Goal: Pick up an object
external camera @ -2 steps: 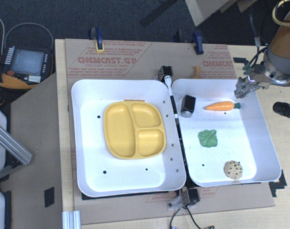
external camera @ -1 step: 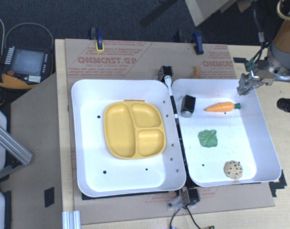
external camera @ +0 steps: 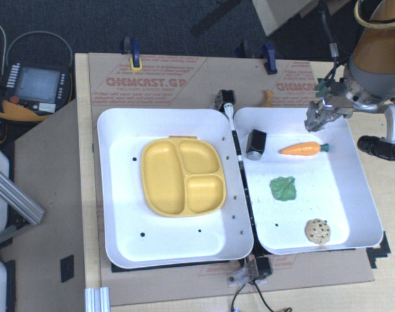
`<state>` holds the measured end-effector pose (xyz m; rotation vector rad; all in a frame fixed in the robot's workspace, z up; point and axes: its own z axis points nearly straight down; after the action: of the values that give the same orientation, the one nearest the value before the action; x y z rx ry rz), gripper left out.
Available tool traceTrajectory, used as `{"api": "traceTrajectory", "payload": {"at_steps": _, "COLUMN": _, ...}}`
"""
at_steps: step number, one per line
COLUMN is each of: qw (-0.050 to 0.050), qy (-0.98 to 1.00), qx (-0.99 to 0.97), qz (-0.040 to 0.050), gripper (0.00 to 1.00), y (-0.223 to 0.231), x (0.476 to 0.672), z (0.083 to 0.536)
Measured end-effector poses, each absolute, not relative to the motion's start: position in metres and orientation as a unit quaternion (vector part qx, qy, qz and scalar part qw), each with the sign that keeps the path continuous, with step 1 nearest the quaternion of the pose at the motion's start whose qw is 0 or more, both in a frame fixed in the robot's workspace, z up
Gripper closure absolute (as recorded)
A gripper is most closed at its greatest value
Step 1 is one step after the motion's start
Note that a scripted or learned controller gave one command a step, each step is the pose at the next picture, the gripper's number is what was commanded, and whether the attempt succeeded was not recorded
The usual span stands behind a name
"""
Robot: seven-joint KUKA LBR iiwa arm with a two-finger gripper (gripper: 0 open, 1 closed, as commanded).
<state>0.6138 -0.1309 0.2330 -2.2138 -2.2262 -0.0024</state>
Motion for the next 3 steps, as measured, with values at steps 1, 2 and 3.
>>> {"api": "traceTrajectory", "payload": {"at_steps": 1, "qw": 0.001, "qy": -0.709, "qx": -0.705, "qz": -0.0003, "gripper": 1.0, "y": -0.075, "x": 0.603, "z": 0.242}}
{"api": "traceTrajectory", "payload": {"at_steps": 2, "qw": 0.002, "qy": -0.709, "qx": -0.705, "qz": 0.0003, "gripper": 1.0, "y": -0.028, "x": 0.593, "z": 0.23}}
{"api": "traceTrajectory", "payload": {"at_steps": 3, "qw": 0.002, "qy": -0.709, "qx": -0.705, "qz": -0.0003, "gripper": 1.0, "y": 0.019, "x": 0.582, "z": 0.238}}
